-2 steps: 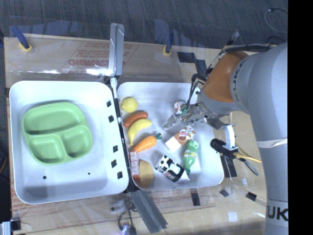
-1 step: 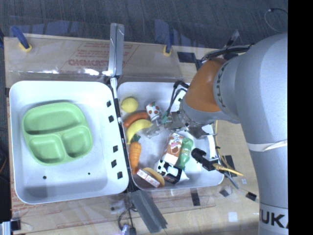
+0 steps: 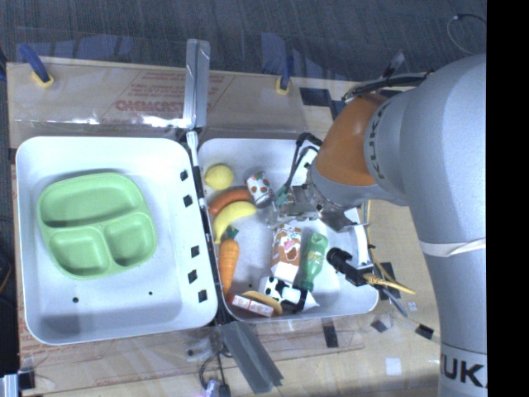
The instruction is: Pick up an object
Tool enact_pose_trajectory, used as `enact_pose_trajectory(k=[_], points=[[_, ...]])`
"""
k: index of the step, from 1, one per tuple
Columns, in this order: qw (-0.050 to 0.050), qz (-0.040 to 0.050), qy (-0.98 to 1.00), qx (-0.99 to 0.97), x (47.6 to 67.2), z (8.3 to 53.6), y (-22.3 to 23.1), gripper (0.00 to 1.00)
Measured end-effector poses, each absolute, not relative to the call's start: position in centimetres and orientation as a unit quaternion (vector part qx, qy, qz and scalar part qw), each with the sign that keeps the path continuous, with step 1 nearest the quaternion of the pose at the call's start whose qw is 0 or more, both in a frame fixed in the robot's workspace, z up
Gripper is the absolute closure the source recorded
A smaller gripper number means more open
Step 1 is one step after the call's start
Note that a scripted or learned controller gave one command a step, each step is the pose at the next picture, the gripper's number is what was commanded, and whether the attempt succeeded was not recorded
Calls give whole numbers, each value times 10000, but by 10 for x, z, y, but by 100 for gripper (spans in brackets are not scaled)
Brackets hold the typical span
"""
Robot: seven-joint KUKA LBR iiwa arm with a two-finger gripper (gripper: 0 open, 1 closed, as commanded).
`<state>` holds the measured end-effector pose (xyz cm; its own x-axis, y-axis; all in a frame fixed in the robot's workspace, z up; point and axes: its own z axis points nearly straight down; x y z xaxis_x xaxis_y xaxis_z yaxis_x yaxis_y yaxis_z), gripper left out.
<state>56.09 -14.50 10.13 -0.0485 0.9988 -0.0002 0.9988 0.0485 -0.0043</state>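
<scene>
Metal parts of the end effector (image 3: 291, 201) sit low over the right bin (image 3: 248, 149), just below the arm's orange band (image 3: 347, 147); from this slanted overhead angle I cannot tell its state, since the wrist hides the tips. Nothing is visibly held.

Closest to it are a small red-and-white can (image 3: 259, 188), just to its left, and a printed carton (image 3: 286, 246) lying directly beneath it toward the near wall. A green bottle (image 3: 312, 259) lies beside the carton on the right, its length running toward the near edge. A black-and-white toy (image 3: 279, 291) rests at the foot of the carton and bottle, and a flat red-and-tan item (image 3: 254, 304) lies against the near wall.

Farther left in the same bin, a lemon (image 3: 219, 175) sits near the far-left corner, with an orange sausage-shaped piece (image 3: 230, 197) and a banana (image 3: 234, 214) stacked close below it. A carrot (image 3: 227, 259) lies along the left wall, green top pointing away from the viewer.

Across the divider, the left bin (image 3: 33, 304) carries a green compartment tray (image 3: 97, 222), well apart from the end effector. Both bins stand on the surface (image 3: 107, 93).
</scene>
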Motion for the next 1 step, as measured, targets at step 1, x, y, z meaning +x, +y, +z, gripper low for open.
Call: enact_pose_trajectory(k=[1], points=[[21,21,-7241,-6897,560,101,-145,0]])
